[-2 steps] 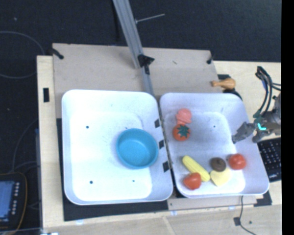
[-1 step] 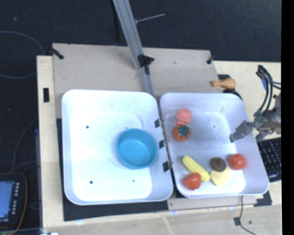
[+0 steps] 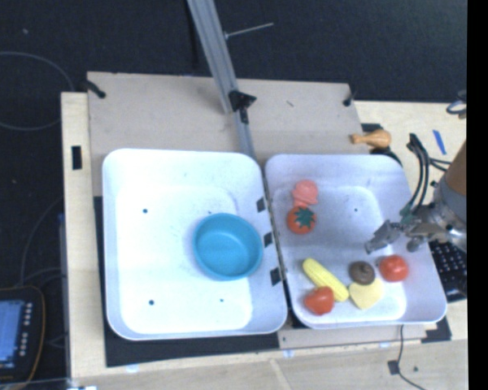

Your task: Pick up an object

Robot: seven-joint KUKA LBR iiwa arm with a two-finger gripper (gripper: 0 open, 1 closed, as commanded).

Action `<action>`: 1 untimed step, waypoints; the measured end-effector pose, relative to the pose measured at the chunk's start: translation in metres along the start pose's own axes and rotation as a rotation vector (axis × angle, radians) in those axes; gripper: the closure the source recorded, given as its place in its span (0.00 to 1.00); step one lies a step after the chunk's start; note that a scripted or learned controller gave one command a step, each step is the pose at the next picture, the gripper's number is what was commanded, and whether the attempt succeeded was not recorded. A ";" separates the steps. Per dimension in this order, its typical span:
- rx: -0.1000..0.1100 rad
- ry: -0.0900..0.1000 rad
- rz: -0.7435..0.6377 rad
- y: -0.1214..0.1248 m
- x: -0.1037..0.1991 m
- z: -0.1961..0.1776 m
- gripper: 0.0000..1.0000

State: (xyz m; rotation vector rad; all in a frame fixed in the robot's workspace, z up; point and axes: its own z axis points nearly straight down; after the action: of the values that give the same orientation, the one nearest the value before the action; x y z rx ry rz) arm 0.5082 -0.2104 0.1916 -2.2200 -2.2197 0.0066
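**Gripper over right bin, nothing in it**

Arm (image 3: 451, 187) comes in from the right edge. Gripper (image 3: 388, 238) sits over the right side of the right bin (image 3: 342, 177), fingers spread apart, nothing between them. One grey finger (image 3: 382, 236) points left toward bin centre.

Right bin contents:
- red tomato (image 3: 393, 267) just below the gripper, closest item to it
- brown round piece (image 3: 361, 271) just left of that tomato
- pale yellow piece (image 3: 366, 293) touching the brown one from below
- banana (image 3: 324, 279) lying at a slant, mid-bottom
- second red tomato (image 3: 319, 301) at the banana's lower end, touching it
- strawberry (image 3: 301, 220) with green top, near the left wall
- pink piece (image 3: 305, 192) just above the strawberry

Left bin (image 3: 146, 177) holds a blue bowl (image 3: 227, 245), upright, toward its right side.

On the worktop (image 3: 179, 108) behind the right bin, a small orange item (image 3: 371, 139), outside both bins. Metal pole (image 3: 214, 47) runs up at a slant from between the bins.
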 end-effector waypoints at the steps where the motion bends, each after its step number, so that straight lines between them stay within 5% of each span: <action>1: -0.016 -0.006 -0.003 -0.002 -0.003 0.058 0.00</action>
State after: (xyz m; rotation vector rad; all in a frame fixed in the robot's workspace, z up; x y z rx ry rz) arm 0.5057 -0.2134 0.1338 -2.2282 -2.2336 -0.0042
